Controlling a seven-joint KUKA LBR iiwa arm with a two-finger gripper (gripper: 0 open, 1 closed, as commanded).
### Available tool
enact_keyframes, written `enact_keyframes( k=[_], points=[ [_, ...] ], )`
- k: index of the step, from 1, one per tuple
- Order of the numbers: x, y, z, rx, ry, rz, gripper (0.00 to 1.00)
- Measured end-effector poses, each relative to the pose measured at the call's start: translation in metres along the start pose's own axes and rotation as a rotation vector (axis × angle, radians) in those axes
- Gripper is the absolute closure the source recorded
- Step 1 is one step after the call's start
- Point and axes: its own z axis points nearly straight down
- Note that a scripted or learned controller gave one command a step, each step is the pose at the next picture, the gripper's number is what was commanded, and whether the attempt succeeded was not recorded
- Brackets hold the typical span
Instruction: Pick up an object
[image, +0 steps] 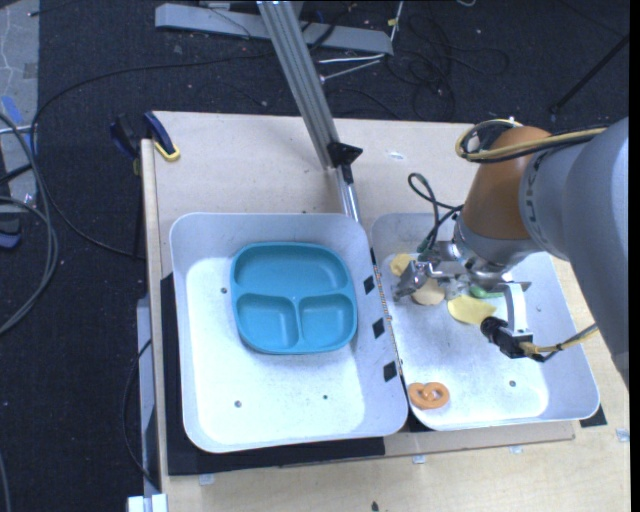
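- Two white bins sit side by side on the tabletop (250, 150).
- The left bin (200, 400) holds a blue divided plate (295, 298), lying flat towards its far side.
- The right bin (560, 380) holds an orange pretzel-shaped toy (429, 396) at its near left corner, well apart from the rest.
- The gripper (428, 278) hangs low over a cluster of pale yellow pieces (466, 310) near the bin's far left; I cannot tell how it is set.
- The grey arm (580, 190) enters from the right.
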Motion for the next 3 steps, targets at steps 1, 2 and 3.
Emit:
enact_keyframes(
  k=[1,2,3],
  points=[
    [0.000,0.001,-0.012,-0.002,0.000,0.001,1.00],
    [-0.005,-0.005,-0.072,-0.006,0.000,0.002,1.00],
    [0.001,-0.007,-0.133,-0.007,0.000,-0.002,1.00]
  ],
)
